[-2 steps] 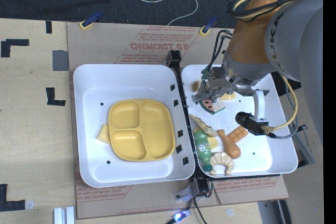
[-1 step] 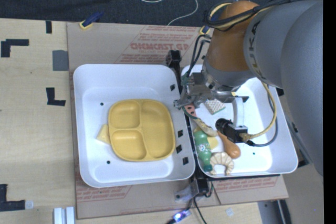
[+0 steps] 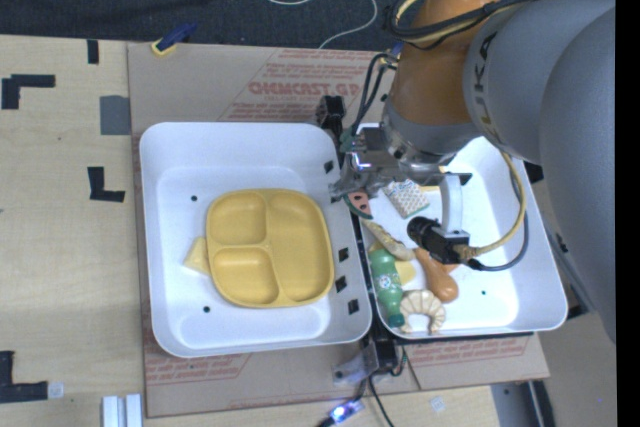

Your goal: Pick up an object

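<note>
My gripper (image 3: 357,187) hangs low over the left edge of the right bin (image 3: 520,265), close to the wall it shares with the left bin. Below the wrist lie several small items: a white mesh piece (image 3: 405,198), a pale yellow banana-shaped piece (image 3: 386,240), a green bottle (image 3: 385,280), an orange carrot-like toy (image 3: 440,279), and a shrimp toy (image 3: 426,315). A small reddish-brown bit (image 3: 359,206) sits right under the gripper. The arm's orange band and grey body hide the back of the right bin.
The left bin (image 3: 170,165) holds a yellow divided plate (image 3: 270,247) with a yellow wedge (image 3: 196,257) poking out from under its left side. A black cable loops over the right bin's contents. Cardboard lies under both bins.
</note>
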